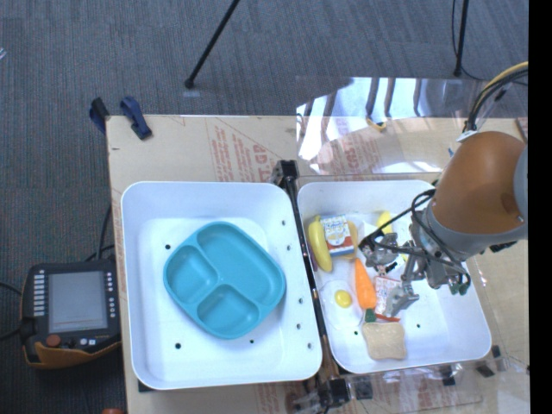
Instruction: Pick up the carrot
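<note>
Right-hand shallow white bin (470, 335), nearest edge: a pale beige slice of toy bread (384, 341) lies flat close to the front wall. Just behind it lies the small orange plastic carrot (365, 285), lengthwise front to back, green stub toward the bread; a white fried-egg toy with a yellow yolk (342, 298) lies just to its left. The carrot rests on the bin floor and is not lifted.

The metal two-finger gripper (398, 296) hangs just to the right of the carrot, over a red-and-white printed packet (385, 280). Its finger state cannot be told from this angle; nothing is seen held.

Further back: a yellow plastic banana (319, 243) and a small printed carton (339, 231) near the bin's left wall. The grey arm with orange band (479, 192) enters from the right.

Left-hand white bin (142, 222) holds a turquoise three-compartment plate (224, 279).

Assessment: approach appears complete or nearly so; alignment on the carrot, grasp and lift all remain outstanding.
</note>
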Controlling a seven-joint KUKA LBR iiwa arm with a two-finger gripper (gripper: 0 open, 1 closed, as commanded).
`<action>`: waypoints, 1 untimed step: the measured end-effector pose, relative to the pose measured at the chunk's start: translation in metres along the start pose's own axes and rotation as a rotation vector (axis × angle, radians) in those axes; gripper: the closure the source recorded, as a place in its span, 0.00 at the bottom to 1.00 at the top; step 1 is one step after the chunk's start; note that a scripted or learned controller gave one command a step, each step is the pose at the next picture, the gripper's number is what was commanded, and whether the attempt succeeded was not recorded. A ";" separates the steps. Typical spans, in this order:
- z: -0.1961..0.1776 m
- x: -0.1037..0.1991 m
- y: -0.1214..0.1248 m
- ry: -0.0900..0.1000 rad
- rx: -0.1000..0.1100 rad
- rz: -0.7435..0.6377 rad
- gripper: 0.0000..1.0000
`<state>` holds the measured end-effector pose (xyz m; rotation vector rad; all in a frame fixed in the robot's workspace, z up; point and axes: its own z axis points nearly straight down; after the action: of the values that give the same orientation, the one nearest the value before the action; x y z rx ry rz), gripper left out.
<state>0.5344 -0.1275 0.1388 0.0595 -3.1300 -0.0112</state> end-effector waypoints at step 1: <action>0.053 0.034 0.042 -0.010 0.005 0.174 0.00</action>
<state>0.4985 -0.0864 0.0868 -0.2128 -3.1328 -0.0025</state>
